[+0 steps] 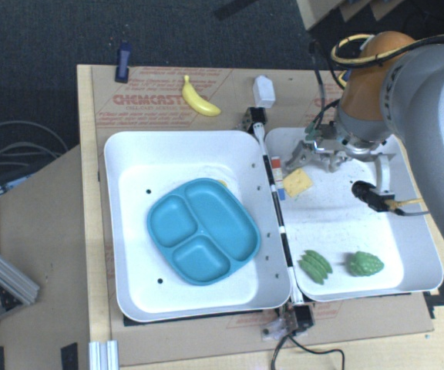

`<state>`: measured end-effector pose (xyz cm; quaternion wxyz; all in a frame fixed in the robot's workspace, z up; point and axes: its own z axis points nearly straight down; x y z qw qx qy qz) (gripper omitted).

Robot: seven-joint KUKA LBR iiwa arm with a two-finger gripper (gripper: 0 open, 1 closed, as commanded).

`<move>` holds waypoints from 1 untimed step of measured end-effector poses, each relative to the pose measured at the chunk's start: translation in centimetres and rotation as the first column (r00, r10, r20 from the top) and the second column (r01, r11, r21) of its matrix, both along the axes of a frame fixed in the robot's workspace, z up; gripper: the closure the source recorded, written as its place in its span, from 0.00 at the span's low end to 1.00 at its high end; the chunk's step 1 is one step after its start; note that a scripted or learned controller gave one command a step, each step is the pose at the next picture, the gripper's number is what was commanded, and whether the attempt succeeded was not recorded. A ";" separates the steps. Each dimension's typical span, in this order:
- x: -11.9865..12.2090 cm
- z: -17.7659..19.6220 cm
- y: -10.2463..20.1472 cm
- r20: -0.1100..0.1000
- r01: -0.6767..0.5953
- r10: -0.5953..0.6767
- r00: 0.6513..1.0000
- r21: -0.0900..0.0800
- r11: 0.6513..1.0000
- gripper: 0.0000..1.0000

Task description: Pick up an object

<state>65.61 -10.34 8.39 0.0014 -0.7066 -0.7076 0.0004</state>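
Observation:
A yellow wedge-shaped block (297,183) lies in the right bin (338,216), near its back left corner. My gripper (303,153) hangs low over that corner, just behind and above the yellow block. Nothing shows as held. Two green toy items rest at the front of the same bin, a ridged one (314,265) and a lumpy one (365,264). In the left bin (129,168) lies a blue divided plate (200,230).
A yellow banana (199,99) lies on the cardboard behind the left bin, outside both bins. A small white item (264,91) and a blue item (123,60) sit at the bench's back edge. The grey arm (430,129) covers the right bin's back right.

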 end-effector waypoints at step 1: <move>-2.2 0.1 0.8 0.001 0.001 -0.001 1.000 -0.001 1.000 0.00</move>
